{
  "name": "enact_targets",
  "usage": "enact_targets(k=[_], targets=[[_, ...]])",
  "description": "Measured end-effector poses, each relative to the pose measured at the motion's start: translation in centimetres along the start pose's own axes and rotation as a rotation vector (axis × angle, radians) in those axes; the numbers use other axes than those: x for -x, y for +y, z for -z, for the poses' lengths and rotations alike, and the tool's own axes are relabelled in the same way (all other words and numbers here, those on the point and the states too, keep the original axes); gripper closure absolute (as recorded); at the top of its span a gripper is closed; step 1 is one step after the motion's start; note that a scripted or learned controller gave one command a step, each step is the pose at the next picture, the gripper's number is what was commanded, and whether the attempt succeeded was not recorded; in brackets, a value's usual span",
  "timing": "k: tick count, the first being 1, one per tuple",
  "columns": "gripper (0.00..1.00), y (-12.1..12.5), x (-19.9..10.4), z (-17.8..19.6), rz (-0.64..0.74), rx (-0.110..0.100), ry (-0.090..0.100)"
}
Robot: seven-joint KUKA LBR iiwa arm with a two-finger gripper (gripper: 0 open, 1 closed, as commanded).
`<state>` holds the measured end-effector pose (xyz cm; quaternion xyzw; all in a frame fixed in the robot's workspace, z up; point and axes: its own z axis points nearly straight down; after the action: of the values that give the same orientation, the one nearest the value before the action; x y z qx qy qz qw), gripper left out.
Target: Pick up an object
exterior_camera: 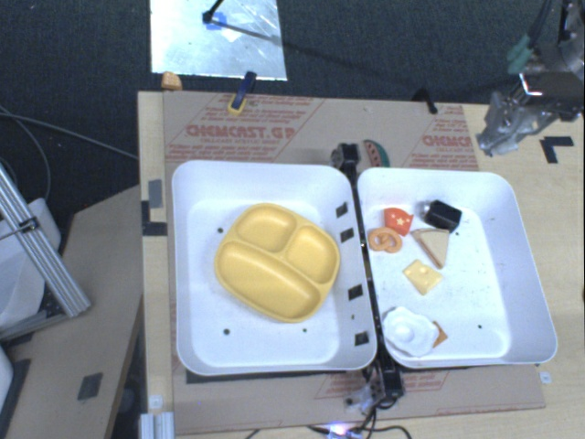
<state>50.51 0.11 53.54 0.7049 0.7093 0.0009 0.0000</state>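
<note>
The gripper (498,135) hangs up high at the top right, past the far corner of the right bin (526,245). It has nothing in it, and I cannot tell how it is set from here.

All the small things to pick sit in that right bin. A black block (442,215) is nearest the arm, with a red piece (398,219) and an orange ring (385,240) just beside it. A tan wedge (430,246) and a yellow cheese square (422,276) lie in the middle. A white egg (409,330) rests near the front edge.

The left bin (196,273) has a yellow divided plate (277,261) in it.

I think the black block is the best pick. It stands taller than the flat ones. The arm should come straight down over it and stay off the red piece.
</note>
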Motion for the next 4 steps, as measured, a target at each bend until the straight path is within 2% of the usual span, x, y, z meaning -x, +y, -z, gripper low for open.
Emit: enact_targets(k=[1,2,3,4], targets=[[1.00,-0.4,-6.4,0.0,0.000,0.002,0.000],[1.00,-1.9,-17.9,-0.1,0.008,0.001,0.002],[1.00,-1.7,-18.5,-0.1,-0.002,0.001,0.001],[1.00,-1.8,-15.7,-5.8,-0.007,-0.003,-0.002]])
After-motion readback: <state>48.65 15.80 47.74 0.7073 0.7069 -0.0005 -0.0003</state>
